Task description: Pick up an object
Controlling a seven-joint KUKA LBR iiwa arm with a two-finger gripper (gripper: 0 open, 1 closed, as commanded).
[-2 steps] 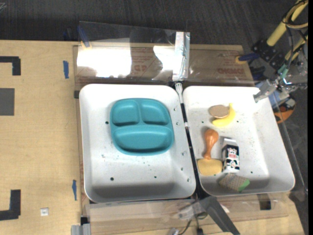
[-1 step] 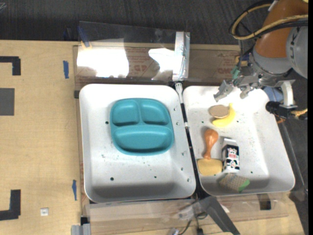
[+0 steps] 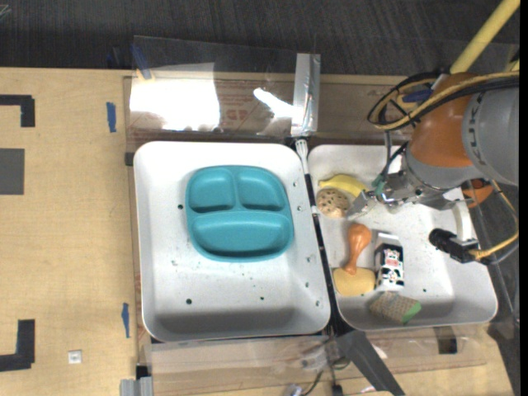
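Observation:
The right bin holds several small items. A yellow banana and a round speckled cookie lie at its far left. An orange drumstick lies below them, with a yellow lump at its lower end. Beside the drumstick stands a cow-patterned carton, and a green-brown pad lies near the front wall. My gripper reaches in from the right, low over the bin. Its tip sits just right of the cookie and under the banana's end. Nothing is seen held.
The left bin carries a teal divided plate. The grey arm with its orange band covers the right bin's far right corner. A black part with yellow cable hangs over the bin's right side. A clear panel stands behind the bins.

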